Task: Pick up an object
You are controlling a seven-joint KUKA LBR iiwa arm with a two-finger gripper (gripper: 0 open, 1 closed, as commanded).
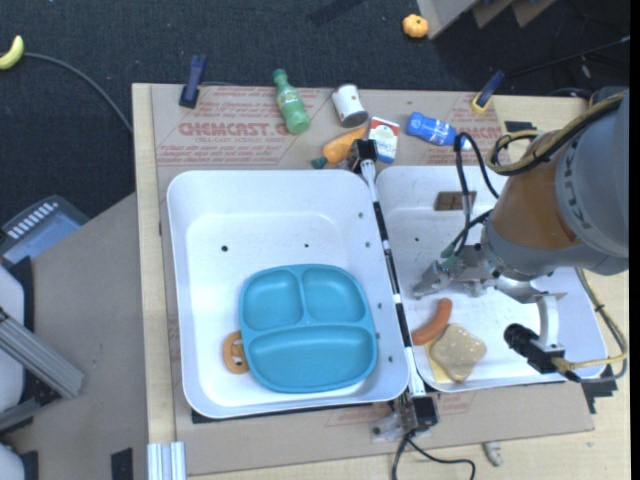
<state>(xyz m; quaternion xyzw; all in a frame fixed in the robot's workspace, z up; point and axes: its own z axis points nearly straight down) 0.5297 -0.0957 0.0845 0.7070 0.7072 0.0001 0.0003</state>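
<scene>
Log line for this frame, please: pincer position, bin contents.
pincer: low in right bin, above sausage | bread beside sausage | left bin: blue tray

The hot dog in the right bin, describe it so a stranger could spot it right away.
Look in the right bin, near its front left corner beside the divider. The hot dog lies there: a short orange-red sausage, slanted. It sits just above the tan bread slice, which is paler and blocky.

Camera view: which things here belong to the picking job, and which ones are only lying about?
Job: claw; sausage and bread piece in the right bin.

Lying about: blue plate, green bottle, can, blue bottle, carrot.
</scene>
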